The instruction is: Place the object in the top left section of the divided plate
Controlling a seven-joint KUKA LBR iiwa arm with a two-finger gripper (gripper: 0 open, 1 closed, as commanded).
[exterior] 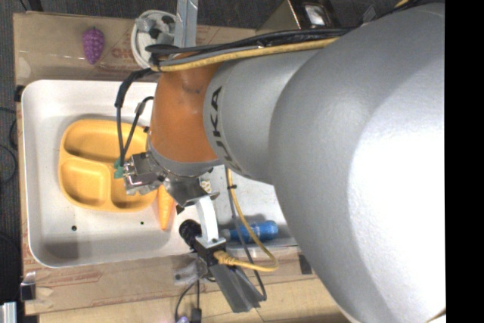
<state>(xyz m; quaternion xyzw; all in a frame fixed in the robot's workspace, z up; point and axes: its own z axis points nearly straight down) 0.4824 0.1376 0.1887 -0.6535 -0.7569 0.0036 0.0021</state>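
Grey arm [333, 132] with orange band, "KUKA" lettering partly readable beside band. Gripper [140, 176] low over right edge of yellow divided plate [87, 163] in left white bin [45, 238]; finger state cannot be told. Orange carrot-like object [164, 209] just beside plate, under wrist. Purple grape bunch [93, 45] on bench, well apart

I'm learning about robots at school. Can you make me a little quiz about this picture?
1. True or false: the divided plate is yellow.
2. What lies on the cardboard above the bin? A) purple grapes B) a red apple C) a green cup
3. Fill in: the orange thing beside the plate's right edge looks like a ____.

Key: 1 true. 2 A, the purple grapes. 3 carrot.
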